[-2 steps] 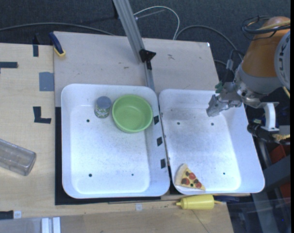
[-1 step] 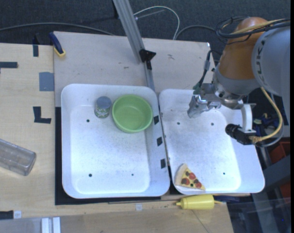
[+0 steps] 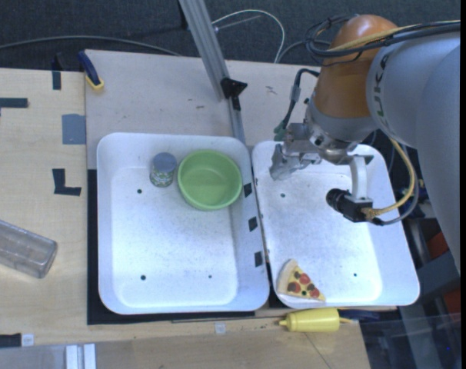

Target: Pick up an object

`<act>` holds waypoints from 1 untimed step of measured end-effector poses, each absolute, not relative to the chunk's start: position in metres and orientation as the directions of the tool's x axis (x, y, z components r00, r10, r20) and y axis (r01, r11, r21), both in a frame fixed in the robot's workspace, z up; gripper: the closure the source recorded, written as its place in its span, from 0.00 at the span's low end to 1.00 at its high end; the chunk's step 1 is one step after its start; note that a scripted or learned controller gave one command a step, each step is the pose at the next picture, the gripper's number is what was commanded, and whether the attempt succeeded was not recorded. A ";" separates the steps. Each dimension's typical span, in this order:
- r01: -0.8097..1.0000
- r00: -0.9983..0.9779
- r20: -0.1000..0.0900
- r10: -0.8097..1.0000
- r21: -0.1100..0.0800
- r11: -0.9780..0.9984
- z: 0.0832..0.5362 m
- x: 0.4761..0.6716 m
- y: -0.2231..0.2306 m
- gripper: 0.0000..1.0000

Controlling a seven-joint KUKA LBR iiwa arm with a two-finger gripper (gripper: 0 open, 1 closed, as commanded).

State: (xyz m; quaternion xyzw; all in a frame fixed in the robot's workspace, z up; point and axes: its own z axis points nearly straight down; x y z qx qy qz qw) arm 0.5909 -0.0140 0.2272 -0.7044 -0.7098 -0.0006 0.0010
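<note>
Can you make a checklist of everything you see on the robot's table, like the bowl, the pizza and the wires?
Surface: two white bins, left bin and right bin, side by side on a wooden bench.
Job's things: green bowl and small jar in the left bin; toy pizza slice in the right bin's near corner.
Clutter: yellow bottle and clear container on the bench.
Gripper: gripper over the right bin's far end.
Cables: yellow hose on the arm.
Surroundings: dark floor.
</note>
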 end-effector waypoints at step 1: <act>1.000 -0.008 0.002 1.000 0.000 0.008 0.236 0.600 0.040 1.00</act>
